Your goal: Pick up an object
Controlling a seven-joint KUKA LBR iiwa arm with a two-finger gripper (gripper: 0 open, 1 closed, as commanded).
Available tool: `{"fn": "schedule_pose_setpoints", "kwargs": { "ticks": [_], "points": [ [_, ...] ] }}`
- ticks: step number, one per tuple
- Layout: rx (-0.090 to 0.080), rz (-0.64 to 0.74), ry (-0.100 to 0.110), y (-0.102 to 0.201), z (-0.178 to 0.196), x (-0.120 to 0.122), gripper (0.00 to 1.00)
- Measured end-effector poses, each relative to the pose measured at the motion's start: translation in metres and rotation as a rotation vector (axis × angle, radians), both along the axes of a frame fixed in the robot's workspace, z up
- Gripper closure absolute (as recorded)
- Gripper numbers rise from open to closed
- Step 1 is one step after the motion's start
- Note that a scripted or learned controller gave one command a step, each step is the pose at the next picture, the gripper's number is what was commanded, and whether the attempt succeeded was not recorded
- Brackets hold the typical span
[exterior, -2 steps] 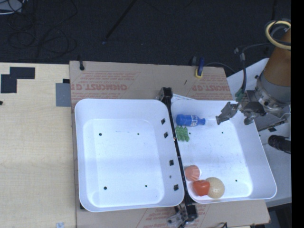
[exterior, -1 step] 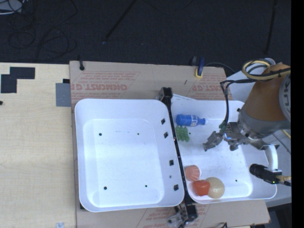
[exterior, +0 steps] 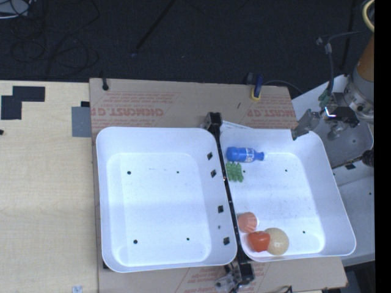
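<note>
**Arm parked off the right bin, objects gathered along the divider**

Red lettering printed on the brown cardboard sheet [exterior: 183, 105] under the bins reads upside down and mirrored from this angle; it looks like "CHEMCREST GP" twice over, though the letters are too faint to be sure. The small blue plastic bottle with a white label [exterior: 244, 155] carries markings too small to read.

The grey arm with its orange band is cut off at the upper right edge, and the tool [exterior: 303, 127] hangs just outside the far right corner of the right white bin [exterior: 330, 188]. Whether its fingers are apart or together cannot be told from here.

The bottle lies on its side near the far left of the right bin, with a small green knobbly item [exterior: 235, 174] just beside it. At the near left corner sit a pale orange ball [exterior: 247, 221], a red round fruit-like piece [exterior: 259, 241] and a cream round piece [exterior: 278, 240], the last two touching. The left white bin [exterior: 159, 145] lies alongside.

The tabletop [exterior: 43, 194] is pale wood; beyond it the floor is dark, strewn with cables.
</note>
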State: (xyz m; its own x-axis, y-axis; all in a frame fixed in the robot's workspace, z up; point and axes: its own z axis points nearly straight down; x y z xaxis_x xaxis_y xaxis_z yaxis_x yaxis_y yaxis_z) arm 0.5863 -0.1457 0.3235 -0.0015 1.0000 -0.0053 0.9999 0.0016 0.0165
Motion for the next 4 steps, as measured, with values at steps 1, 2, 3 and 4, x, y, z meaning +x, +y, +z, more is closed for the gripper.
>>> {"fn": "schedule_pose_setpoints", "kwargs": {
  "ticks": [1, 2, 3, 4],
  "points": [
    [0.010, -0.002, 0.033, 0.017, -0.127, -0.031, 0.00],
    [0.004, -0.005, 0.021, -0.045, -0.169, -0.017, 0.00],
    [0.004, 0.002, 0.010, -0.019, -0.073, 0.013, 0.00],
    [0.007, -0.006, 0.028, -0.062, -0.172, -0.026, 0.00]
  ]
}}
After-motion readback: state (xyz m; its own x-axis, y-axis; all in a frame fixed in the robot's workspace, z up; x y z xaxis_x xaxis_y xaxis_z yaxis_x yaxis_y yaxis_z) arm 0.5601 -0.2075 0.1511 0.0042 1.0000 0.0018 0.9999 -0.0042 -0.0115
